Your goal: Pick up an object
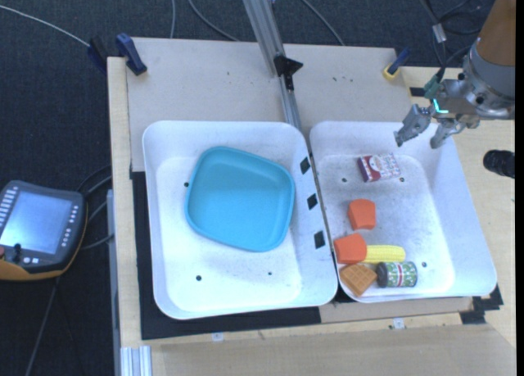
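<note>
My gripper [426, 130] hangs open above the far right corner of the right bin [458, 202], with nothing between its fingers. In that bin, below and left of it, lies a small red and white carton [379, 168]. Further toward the front sit an orange block [362, 214], a second orange-red block [350, 247], a yellow corn cob [383, 254], a waffle-like brown piece [358, 278] and a small dark can [398, 274].
The left bin [164, 227] holds a blue square plate [241, 197]. A metal pole [260, 14] slants up from between the bins. Blue and yellow clamps [129, 52] grip the board's far edge. A teach pendant [37, 227] lies at the left.
</note>
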Controlling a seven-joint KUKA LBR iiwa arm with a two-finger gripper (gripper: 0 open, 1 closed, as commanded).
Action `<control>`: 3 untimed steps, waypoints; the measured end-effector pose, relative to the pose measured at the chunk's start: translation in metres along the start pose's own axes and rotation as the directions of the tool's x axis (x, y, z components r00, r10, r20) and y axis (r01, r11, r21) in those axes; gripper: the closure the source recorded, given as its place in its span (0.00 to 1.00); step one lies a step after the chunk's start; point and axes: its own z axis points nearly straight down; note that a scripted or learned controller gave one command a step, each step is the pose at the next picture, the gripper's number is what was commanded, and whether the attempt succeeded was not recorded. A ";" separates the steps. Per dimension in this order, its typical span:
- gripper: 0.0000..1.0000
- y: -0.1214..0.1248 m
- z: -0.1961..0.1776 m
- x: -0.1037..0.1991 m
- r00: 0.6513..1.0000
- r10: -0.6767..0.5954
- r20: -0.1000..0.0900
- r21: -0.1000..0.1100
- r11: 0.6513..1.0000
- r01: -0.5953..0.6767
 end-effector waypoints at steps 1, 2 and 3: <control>0.00 0.000 0.000 0.000 1.000 0.000 0.000 0.000 1.000 0.000; 0.00 0.007 0.056 -0.005 1.000 0.000 0.000 0.004 1.000 0.000; 0.00 0.002 0.117 -0.011 1.000 0.001 -0.001 0.006 1.000 -0.001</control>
